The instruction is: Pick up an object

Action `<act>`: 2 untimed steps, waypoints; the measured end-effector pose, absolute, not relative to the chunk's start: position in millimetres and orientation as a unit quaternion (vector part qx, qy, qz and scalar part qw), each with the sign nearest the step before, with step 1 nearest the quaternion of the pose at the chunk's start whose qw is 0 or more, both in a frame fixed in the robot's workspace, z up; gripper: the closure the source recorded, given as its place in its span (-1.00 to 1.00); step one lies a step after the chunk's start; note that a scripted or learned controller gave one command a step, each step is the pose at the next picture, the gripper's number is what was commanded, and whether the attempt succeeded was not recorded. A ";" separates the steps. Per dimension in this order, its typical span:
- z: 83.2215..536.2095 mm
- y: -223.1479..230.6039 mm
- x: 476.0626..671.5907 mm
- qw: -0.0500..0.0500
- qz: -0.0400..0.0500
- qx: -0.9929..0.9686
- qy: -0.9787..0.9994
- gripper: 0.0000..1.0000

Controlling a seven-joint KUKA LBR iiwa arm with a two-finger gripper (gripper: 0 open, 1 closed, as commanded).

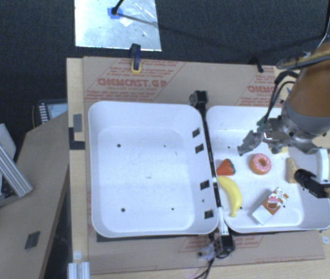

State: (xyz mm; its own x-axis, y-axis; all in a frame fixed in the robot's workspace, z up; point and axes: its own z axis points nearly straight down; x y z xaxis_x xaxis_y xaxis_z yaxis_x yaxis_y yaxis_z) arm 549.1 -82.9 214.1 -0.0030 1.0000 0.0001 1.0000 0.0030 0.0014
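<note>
gripper (252, 142) over right bin (313, 217), finger gap can't tell, nothing visibly held; pink donut (260, 164) just below-right of it, ring-shaped, lying flat, strawberry (226, 167) and banana (230, 194) left

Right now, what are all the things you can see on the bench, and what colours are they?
Bins: two, white, side by side on the bench.
Strawberry: one, red, right bin, near the divider.
Doughnut: one, pink, right bin, beside the strawberry.
Banana: one, yellow, right bin, below the strawberry.
Small box: one, white with a red picture, right bin, near its front.
Cardboard sheet: one, brown with red print, under the bins.
Shiny sheet: one, silver, on the dark floor behind the bench.
Clamp: one, yellow and dark, back edge of the cardboard.
Arm: one, grey with orange, reaching over the right bin.
Claw: one, grey, above the doughnut.
</note>
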 end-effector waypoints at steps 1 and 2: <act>225.0 -82.7 550.1 0.002 0.002 0.705 0.709 1.00; 77.4 -86.3 598.0 0.000 0.000 0.705 0.709 1.00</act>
